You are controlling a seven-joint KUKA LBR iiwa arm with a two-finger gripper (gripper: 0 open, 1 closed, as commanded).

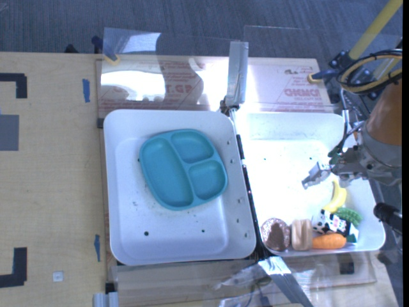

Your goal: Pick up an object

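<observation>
Several toy foods lie along the near edge of the right white bin: a brown round cookie, a tan bread piece, an orange carrot, a black-and-white cow figure, a yellow banana and a green piece. My gripper hangs over the right half of this bin, just up and left of the banana. It is open, with nothing between its fingers. The arm's wrist hides the bin's right rim.
A teal divided plate lies in the left white bin. A metal divider post stands between the bins at the back. Cables and a yellow pole crowd the far right.
</observation>
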